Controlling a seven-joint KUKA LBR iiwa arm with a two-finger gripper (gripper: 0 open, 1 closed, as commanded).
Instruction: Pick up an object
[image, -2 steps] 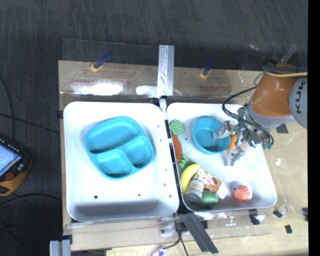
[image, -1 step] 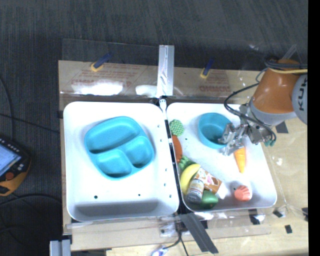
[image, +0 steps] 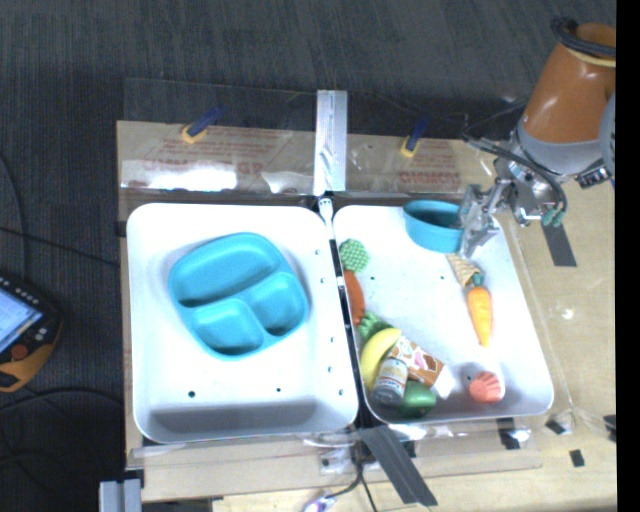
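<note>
Your left white bin (image: 150, 400) holds one blue plastic tray with three compartments (image: 238, 291). The right white bin (image: 530, 340) holds a round blue bowl (image: 432, 225) at its upper edge, an orange toy carrot (image: 481, 310) right of centre, and a yellow banana (image: 377, 354), a small printed carton (image: 418, 364) and a pink shell-shaped piece (image: 485, 386) lower down. The carton's print is too small to read. The gripper (image: 478, 232) hangs just right of the bowl; whether its fingers are apart, you cannot tell.
</note>
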